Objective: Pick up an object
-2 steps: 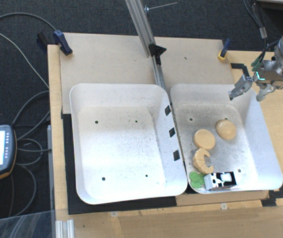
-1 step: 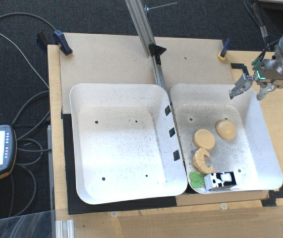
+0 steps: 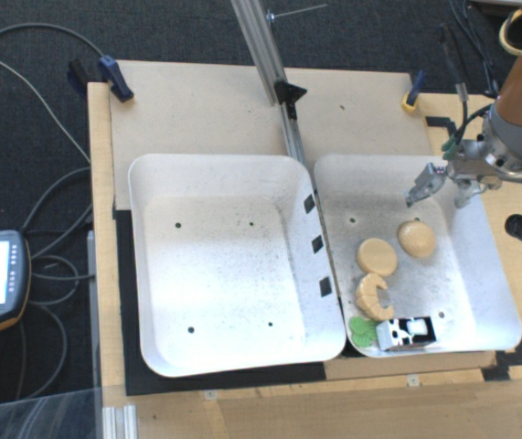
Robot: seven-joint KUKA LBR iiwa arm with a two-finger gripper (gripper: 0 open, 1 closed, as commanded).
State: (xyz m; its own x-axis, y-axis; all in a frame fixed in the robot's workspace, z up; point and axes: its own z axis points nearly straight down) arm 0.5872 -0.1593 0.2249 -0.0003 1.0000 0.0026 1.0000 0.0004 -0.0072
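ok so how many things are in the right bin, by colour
tan: 3, the round piece, the round piece and the bitten-looking curved piece
green: 1, the flat disc
black and white: 1, the small box
total: 5

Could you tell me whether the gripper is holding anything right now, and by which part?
Nothing is held: the gripper hangs open above the right bin.
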